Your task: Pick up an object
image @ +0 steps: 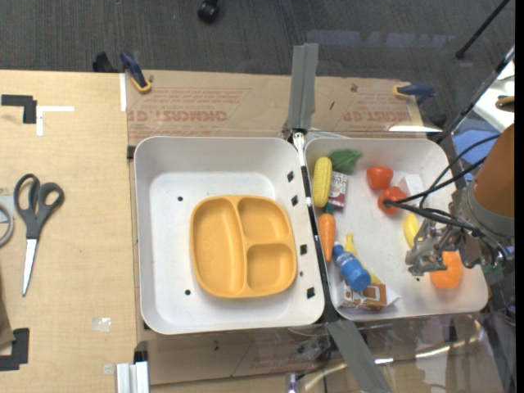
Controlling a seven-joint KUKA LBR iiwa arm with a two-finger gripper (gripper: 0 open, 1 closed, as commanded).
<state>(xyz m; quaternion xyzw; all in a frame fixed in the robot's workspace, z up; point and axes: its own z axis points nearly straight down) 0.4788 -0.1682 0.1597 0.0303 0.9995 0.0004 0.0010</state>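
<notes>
- the orange (447, 275) is my likeliest target: a round fruit near the front right corner of the right bin (385, 144), so no long axis to line up with.
- it sits just right of the gripper (422, 260), touching or nearly so; i can't tell which.
- i can't tell the gripper's state from here; metal and cables blur together.
- a yellow piece (410, 229) lies just behind the gripper, a red one (391, 197) further back.
- the yellow plate (243, 245) in the left bin (164, 158) is well apart.
</notes>
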